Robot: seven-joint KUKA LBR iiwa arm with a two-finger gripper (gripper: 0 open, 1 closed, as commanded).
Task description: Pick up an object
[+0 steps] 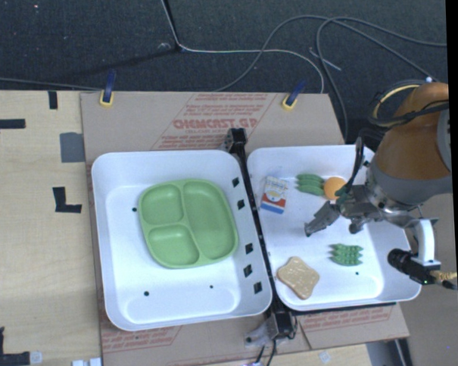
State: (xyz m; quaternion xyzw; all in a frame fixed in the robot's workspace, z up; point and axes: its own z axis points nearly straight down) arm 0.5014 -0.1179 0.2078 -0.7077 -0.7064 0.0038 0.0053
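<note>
Over the right bin (385, 289), the gripper (338, 218) with its two dark fingers spread apart and nothing between them. Just above it, an orange ball (334, 187) beside a green pod (310, 184); below and right, a small green piece (346, 254); further below left, a toast slice (297, 277); to the left, a little carton (274, 194). Risk, probably: closing on bare floor between these, or pushing the round ball away. Beyond, the left bin (109, 221) with a green divided plate (188, 223), on cardboard (203, 115) over the wooden desk (35, 247); dark carpet behind.
</note>
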